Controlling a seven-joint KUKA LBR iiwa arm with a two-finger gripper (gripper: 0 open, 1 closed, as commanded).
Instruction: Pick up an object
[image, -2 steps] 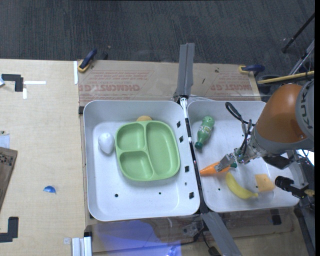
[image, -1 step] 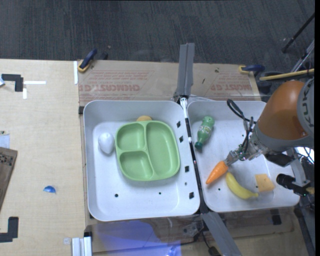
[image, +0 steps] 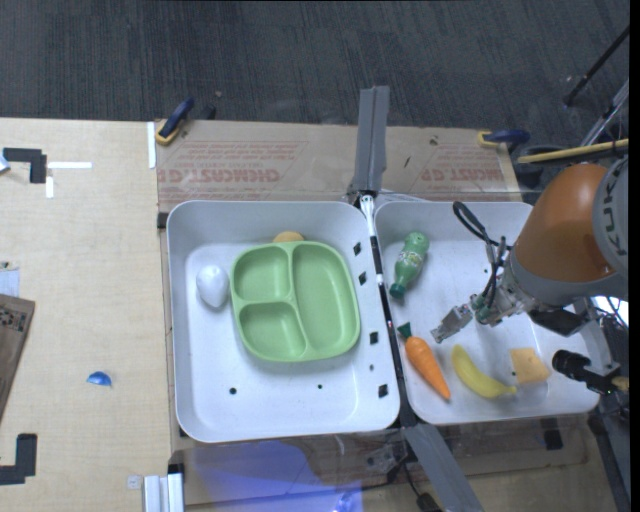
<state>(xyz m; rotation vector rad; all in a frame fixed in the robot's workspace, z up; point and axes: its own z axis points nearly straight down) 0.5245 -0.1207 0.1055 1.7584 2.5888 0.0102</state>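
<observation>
Nearest, at the front of the right bin (image: 560, 405), lie three things in a row: a carrot (image: 428, 367) on the left w/ its green top pointing far-left, a banana (image: 480, 374) in the middle, and a yellow sponge-like block (image: 529, 366) to the right. Carrot and banana are near each other but apart; banana tip comes close to the block. Just beyond the banana hangs the end effector (image: 452, 322), low over the bin floor, pointing left from the grey arm w/ the orange band (image: 565, 225) that comes in from the right. Its fingers are small and blurred, so I can't tell if they're released or clenched; nothing visibly sits between them. Further back in the right bin, near the divider, a green bottle (image: 407, 263) lies tilted, cap end toward the near-left. Over in the left bin (image: 190, 330), a green 3-compartment tray (image: 296, 299) sits mid-bin; a white rounded object (image: 211, 285) is touching its left edge, and a bit of sth orange-yellow (image: 288, 238) peeks out past its far rim. Left on the bench (image: 80, 300), a small blue piece (image: 98, 379) sits well apart from the bins.
</observation>
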